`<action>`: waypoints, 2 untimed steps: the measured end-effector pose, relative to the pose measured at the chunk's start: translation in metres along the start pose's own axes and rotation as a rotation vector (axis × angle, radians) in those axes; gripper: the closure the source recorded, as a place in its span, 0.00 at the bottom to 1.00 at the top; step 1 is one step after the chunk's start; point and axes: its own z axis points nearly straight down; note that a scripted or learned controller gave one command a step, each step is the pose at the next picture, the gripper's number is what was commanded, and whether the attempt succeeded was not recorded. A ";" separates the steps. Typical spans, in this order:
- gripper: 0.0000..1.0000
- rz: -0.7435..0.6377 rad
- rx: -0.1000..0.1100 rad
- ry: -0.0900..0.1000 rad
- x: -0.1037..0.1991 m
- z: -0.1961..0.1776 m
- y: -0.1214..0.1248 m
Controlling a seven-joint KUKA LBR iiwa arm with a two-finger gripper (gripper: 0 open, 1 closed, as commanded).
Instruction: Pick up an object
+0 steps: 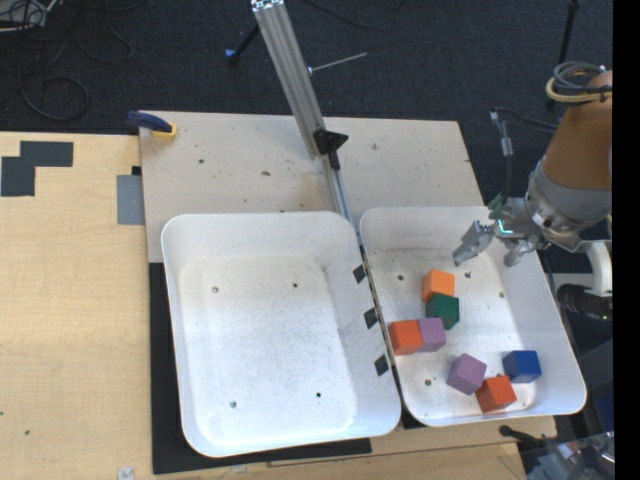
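The tool (492,240) hangs open and empty over the right bin (560,328), whose smooth white floor carries matte cubes: orange (438,285), green (444,309), purple (433,333), blue (522,365).

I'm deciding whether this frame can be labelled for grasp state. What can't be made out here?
- Gripper: small and blurred in the camera view, so open or shut is unclear.
- Arm: cut off by the right edge.
- Green block: partly covered by the orange block touching it.
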 end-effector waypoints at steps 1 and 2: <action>0.00 -0.001 -0.004 -0.001 0.000 -0.002 0.001; 0.00 0.001 0.001 0.000 0.001 0.046 -0.008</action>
